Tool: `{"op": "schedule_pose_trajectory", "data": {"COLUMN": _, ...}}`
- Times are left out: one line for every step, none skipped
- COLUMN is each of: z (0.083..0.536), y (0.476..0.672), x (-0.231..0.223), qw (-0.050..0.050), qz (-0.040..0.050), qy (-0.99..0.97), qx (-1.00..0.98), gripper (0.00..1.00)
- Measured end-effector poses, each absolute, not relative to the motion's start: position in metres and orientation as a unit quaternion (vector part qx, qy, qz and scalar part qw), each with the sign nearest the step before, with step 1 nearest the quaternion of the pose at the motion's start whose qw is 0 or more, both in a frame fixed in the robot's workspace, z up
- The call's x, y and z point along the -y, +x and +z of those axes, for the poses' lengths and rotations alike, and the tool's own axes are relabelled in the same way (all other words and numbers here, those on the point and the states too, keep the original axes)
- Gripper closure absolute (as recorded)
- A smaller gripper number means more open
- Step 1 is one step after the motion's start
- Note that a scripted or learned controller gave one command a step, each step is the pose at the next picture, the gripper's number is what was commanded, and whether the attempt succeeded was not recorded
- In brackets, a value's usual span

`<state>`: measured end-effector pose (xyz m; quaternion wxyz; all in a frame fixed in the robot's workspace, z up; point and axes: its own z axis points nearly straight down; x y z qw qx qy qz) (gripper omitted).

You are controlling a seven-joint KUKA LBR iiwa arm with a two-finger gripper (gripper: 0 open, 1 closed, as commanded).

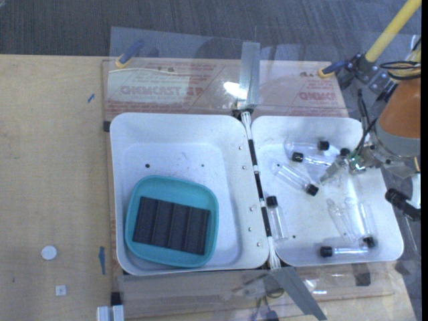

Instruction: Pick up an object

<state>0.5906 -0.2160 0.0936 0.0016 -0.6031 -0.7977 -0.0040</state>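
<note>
You've got the gripper point(342, 168) low over the right bin point(287, 129), reaching in from the right w/ the orange band just behind it at the frame edge. Fingers point left, toward the middle of that bin. Can't tell if they're spread or closed; too small and blurred against the white floor, and nothing visibly sits between them.

Task objs = clear vials w/ black caps, scattered around the gripper:
- Nearest one point(297, 179) lies just left of the tips, slanted, cap at its lower right end almost under them.
- Two more above-left: one point(309, 158) w/ cap on its left end, another point(309, 144) w/ cap toward the gripper, both close to the tips but apart from them.
- One point(275, 218) further left and below, lying along the divider between the bins, cap at its top.
- One point(342, 250) well below the gripper, flat along the bin's near wall, cap on the left.
- A pair of clear tubes point(352, 219) below the gripper, hard to separate; a black cap shows at the lower right end.

Left bin point(124, 132), well away to the gripper's left, holds a teal tray point(137, 196) w/ a dark ribbed block point(171, 225) in it. Clear plastic sheet point(174, 79) stands behind both bins.
</note>
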Motion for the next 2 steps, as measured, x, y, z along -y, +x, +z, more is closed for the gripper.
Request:
{"op": "schedule_pose_trajectory", "data": {"z": 0.0879, "y": 0.6666, "x": 0.213, "qw": 0.015, "qz": -0.0012, "qy": -0.574, "qx": 0.819, "gripper": 0.0}}
{"op": "schedule_pose_trajectory", "data": {"z": 0.0879, "y": 0.6666, "x": 0.213, "qw": 0.014, "qz": -0.0012, "qy": -0.574, "qx": 0.819, "gripper": 0.0}}
